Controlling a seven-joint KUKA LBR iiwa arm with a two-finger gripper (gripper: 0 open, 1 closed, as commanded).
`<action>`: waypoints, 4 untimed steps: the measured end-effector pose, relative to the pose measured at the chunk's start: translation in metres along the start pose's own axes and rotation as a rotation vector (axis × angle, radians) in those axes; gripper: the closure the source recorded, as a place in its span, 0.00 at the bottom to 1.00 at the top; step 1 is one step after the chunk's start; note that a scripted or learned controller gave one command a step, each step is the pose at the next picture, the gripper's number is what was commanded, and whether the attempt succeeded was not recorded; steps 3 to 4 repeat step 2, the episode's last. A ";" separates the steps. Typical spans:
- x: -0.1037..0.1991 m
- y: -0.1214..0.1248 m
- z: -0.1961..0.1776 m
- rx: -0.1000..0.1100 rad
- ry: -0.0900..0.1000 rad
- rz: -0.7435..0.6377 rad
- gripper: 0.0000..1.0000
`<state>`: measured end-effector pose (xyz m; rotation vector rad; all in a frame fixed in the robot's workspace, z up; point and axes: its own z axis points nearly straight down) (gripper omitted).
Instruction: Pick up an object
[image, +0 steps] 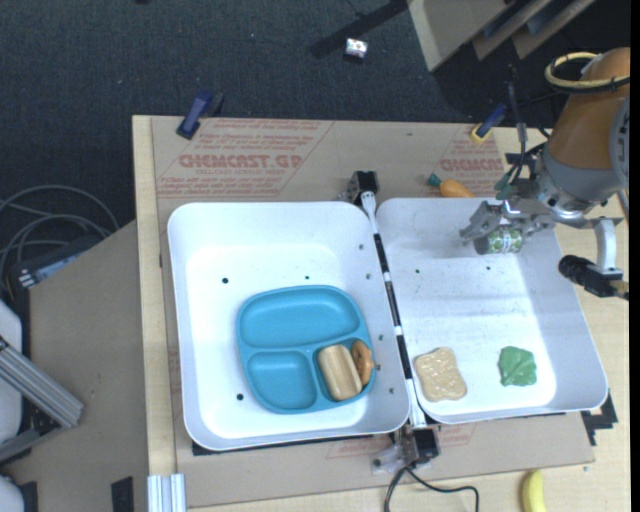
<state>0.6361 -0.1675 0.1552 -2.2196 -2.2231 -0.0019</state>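
1. Dark carpet surrounded the bench (250, 150), which carried a brown cardboard sheet with red print; cables lay at the left edge of the frame, and a blue clip (198, 113) sat at the bench's upper left corner.
2. You had two white bins side by side. The left bin (200, 260) held a blue divided tray (290, 330), with a tan bread-like item (340, 370) lying in the tray's lower right compartment.
3. The right bin (560, 320) held two loose things along its lower edge: a beige cracker-like piece (440, 375) at lower left and a green leafy piece (517, 366) just to its right, near each other but apart.
4. An orange item (452, 186) lay on the cardboard just above the right bin, outside its rim.
5. The arm (590, 130) reached in from the upper right of the frame, with the gripper (497, 232) low over the upper part of the right bin.
6. Something small with green on it showed at the fingertips, but you could not tell from this slant whether the fingers were apart, together, or clamped on it. I would not count it as held.
7. Key relation for you: both loose pieces lay toward the bottom of the frame from the gripper, well apart from it. The green piece sat almost straight below, the beige piece below and slightly left.
8. Judgement: if nothing was in hand, the pick was not yet done, and the green piece looked the shorter reach.
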 end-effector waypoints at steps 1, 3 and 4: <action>0.081 -0.054 -0.030 0.002 0.002 -0.001 1.00; 0.145 -0.105 -0.076 0.003 0.001 0.001 1.00; 0.145 -0.105 -0.076 0.003 0.001 0.001 1.00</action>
